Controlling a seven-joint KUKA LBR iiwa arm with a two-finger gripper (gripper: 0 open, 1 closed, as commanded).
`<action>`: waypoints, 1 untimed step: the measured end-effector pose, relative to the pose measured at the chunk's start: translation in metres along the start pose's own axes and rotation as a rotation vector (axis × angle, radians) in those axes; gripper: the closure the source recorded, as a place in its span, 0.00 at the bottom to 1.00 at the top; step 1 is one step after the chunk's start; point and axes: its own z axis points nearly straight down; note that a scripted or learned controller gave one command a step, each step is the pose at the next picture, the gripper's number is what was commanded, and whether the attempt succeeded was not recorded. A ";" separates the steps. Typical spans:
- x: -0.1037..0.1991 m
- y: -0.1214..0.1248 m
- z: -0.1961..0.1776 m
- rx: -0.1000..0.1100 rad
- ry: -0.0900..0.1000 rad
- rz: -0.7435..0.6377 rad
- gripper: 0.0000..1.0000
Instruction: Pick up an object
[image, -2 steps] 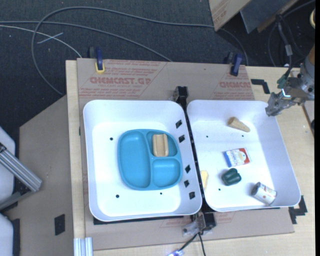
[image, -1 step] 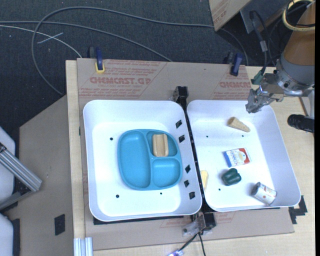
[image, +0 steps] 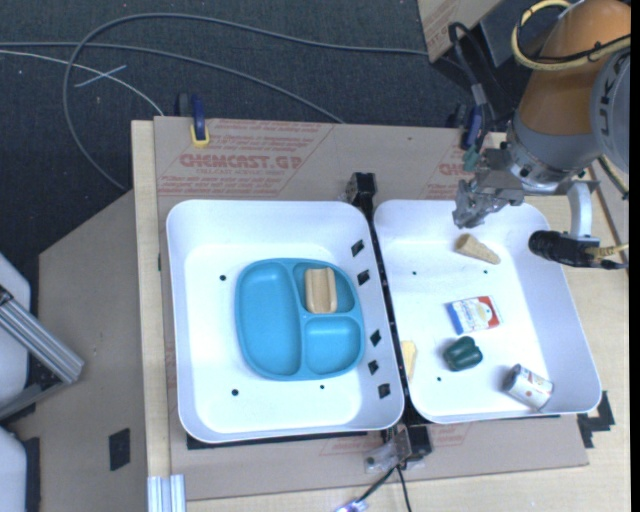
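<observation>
While my gripper hangs over the far end of the right bin, I cannot tell what state it is in. Just below it lies a pale wedge, apart from the tool. I judge this the approach step; next comes a short descent onto the wedge. Further off sit a small carton, a green piece and a can
</observation>
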 end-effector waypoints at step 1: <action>0.054 0.007 -0.008 -0.005 -0.002 -0.001 1.00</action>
